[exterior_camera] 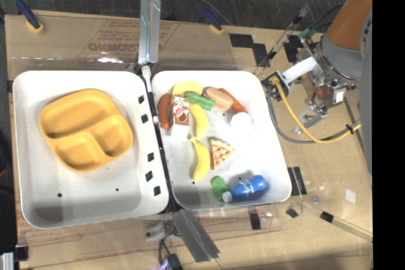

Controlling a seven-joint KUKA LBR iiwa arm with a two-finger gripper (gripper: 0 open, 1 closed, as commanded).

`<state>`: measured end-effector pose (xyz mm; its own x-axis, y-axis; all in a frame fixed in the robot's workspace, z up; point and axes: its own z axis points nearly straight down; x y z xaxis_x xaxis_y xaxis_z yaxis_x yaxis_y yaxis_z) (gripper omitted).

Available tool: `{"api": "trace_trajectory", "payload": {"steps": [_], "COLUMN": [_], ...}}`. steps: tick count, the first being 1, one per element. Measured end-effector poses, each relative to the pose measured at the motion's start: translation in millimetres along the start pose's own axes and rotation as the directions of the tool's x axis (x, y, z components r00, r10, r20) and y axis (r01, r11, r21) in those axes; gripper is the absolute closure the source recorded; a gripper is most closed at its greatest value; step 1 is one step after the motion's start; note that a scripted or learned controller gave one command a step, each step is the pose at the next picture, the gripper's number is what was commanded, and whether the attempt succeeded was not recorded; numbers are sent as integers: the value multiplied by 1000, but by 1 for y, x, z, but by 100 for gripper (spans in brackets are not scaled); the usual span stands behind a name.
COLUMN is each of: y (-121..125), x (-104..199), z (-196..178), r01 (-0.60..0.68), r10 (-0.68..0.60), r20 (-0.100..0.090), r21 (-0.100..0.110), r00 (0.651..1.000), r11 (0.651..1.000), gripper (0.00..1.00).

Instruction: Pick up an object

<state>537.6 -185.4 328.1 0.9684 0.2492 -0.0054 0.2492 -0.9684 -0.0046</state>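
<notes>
The gripper (319,98) hangs over the bench to the right of the right bin (273,136), outside its right rim and level with its far half; cables crowd around it, so I cannot tell its state. All the objects lie in the right bin, to the gripper's left. Nearest it, by the far right corner, are a hot dog (221,98) and a white piece (240,120). A green piece (199,99) and a banana (195,112) lie toward the far left corner, with a carton (181,113) and a sausage (164,110) by the left wall. A second banana (200,160) and a pizza slice (221,152) lie mid-bin. A blue bottle (247,188) rests along the near rim. The left bin (28,193) carries a yellow tray (85,129).
</notes>
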Motion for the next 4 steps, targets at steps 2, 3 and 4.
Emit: {"api": "trace_trajectory", "payload": {"steps": [2, 3, 4], "y": [-18, -81, -57], "x": [-26, 26, 80], "z": [204, 222, 238], "r01": [-42, -29, -43], "r10": [42, 29, 43], "r20": [5, -1, -1], "r21": [3, 0, -1], "r00": [999, 1000, 999], "r11": [999, 1000, 999], "gripper": [0, 0, 0]}}
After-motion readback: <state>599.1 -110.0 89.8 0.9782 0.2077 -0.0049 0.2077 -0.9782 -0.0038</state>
